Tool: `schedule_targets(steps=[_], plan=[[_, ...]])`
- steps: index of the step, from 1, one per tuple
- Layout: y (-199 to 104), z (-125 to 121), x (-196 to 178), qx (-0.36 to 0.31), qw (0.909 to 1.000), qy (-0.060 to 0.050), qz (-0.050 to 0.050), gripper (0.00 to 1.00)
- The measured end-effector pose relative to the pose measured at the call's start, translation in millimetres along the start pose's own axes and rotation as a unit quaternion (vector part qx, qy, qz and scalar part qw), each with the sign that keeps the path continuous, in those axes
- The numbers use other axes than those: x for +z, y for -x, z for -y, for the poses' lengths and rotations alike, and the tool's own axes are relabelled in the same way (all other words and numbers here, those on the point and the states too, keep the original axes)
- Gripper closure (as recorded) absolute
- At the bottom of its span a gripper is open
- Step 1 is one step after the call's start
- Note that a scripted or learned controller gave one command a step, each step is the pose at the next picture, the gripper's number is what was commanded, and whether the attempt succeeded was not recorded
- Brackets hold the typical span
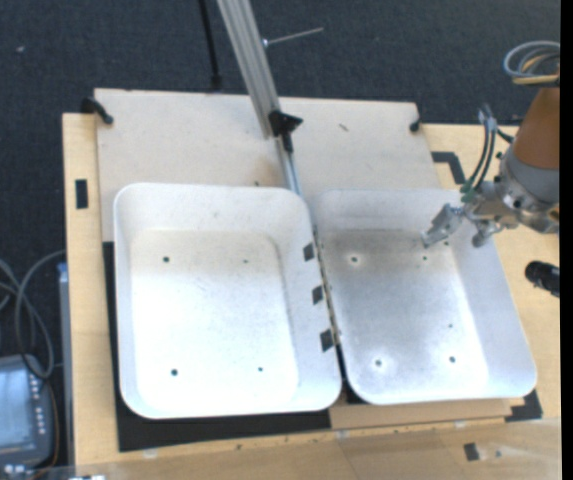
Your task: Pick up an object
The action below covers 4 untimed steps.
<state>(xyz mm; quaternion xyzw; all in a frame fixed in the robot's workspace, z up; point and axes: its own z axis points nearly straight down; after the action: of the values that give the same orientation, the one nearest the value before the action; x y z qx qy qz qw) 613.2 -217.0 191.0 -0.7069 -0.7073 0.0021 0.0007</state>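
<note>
Fingers: two fingers (438, 230), set apart, with nothing between them; one slants down to the view's left and the other sits nearer the bin's right rim.
Gripper: one gripper (458, 236), above the far right corner of the right bin, reaching in from the view's right.
Arm: one arm (531, 173), grey, with an orange band above the wrist and thin cables looping beside it.
Object: I cannot tell where one lies; the bin floors show small dark dots and grey scuffing.
Right bin: one right bin (486, 368), white and shallow, its floor more scuffed than its neighbour's, with a handful of dark dots spread across it.
Left bin: one left bin (131, 298), white and shallow, touching the right bin along their shared rim, with four dark dots near its floor's corners.
Clips: three dark clips (317, 295) in a row along the seam between the bins.
Rail: one metal rail (246, 38), slanting down from the top of the view to the bins' far edge at the seam.
Bench: one pale board (186, 133) under both bins, with two black clamps (101, 111) at its far corners.
Screen: one small screen (1, 413) off the bench at the lower left, cables beside it.
Writing: the screen's marks are too small to read.
</note>
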Motion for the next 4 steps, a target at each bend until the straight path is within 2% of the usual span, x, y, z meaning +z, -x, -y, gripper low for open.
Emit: schedule_targets(steps=[1,2,3,4], plan=[[-1,-9,55,-0.002,1.0000,0.001,0.000,0.00],[1,-9,92,0.000,1.0000,0.001,0.001,0.00],[2,-11,77,-0.001,1.0000,0.005,0.001,1.00],[-3,-9,14,-0.003,1.0000,0.006,0.000,1.00]])
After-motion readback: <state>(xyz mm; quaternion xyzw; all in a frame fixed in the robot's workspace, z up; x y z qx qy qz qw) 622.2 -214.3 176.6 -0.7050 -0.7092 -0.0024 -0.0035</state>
